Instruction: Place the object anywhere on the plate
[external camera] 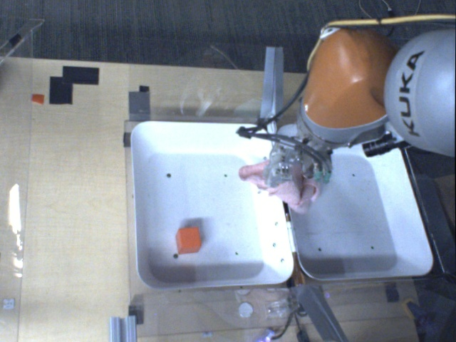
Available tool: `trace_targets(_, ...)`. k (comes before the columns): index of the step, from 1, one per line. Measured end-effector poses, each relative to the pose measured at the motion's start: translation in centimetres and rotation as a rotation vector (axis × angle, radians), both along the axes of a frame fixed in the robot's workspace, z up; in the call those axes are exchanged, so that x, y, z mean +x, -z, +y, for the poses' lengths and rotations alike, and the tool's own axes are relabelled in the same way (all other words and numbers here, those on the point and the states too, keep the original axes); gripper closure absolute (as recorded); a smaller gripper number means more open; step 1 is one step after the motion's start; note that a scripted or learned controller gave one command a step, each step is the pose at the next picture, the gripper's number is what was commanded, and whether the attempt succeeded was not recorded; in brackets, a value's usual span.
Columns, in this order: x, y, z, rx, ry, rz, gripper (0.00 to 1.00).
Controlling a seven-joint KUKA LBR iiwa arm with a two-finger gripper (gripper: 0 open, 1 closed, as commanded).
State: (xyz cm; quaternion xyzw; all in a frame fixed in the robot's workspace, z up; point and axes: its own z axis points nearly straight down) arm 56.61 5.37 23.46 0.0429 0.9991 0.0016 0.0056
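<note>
A soft pink object (279,182) hangs in my gripper (298,168), which is shut on it. The gripper's clear fingers reach down from under the orange band of the arm. The pink object hovers over the seam between the two bins, with one end sticking out to the left over the left bin (206,155) and its lower lobe drooping toward the right bin (370,219). An orange cube (189,239) rests on the floor of the left bin, near its front left.
The arm's orange and grey body (356,77) covers the back of the right bin. A grey upright post (271,84) stands behind the bins at the seam. Black marks and a small orange tag (38,99) lie on the wooden bench at far left.
</note>
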Motion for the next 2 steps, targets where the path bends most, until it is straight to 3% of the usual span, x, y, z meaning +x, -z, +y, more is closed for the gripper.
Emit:
trace_targets(1,-1.79,0.58,4.73,-0.001,-0.091,0.003,1.00)
trace_targets(2,-1.78,0.55,4.73,0.000,-0.091,0.003,0.00)
